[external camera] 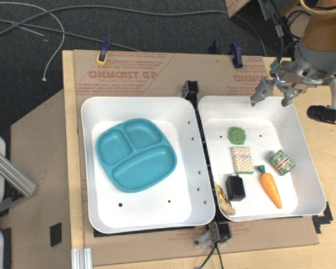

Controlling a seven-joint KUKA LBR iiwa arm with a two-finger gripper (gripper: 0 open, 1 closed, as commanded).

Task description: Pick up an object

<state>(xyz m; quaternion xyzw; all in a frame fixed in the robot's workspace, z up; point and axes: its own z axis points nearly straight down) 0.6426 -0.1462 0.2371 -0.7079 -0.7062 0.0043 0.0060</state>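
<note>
In the right bin (302, 150) lie a green broccoli piece (236, 134), a patterned rectangular pack (242, 159), a black block (235, 188), a banana-like piece (226, 202) at the front left, an orange carrot (270, 187) and a small green box (281, 162). My gripper (275, 93) hangs above the bin's far edge, behind the objects, its two fingers (260, 94) spread apart with nothing between them.
The left bin (95, 122) holds a teal compartment plate (136, 153). Black clamps sit between the bins at the back (189, 88) and at the front. Blue clips (105, 50) pin the cardboard base. Cables run over the dark floor behind.
</note>
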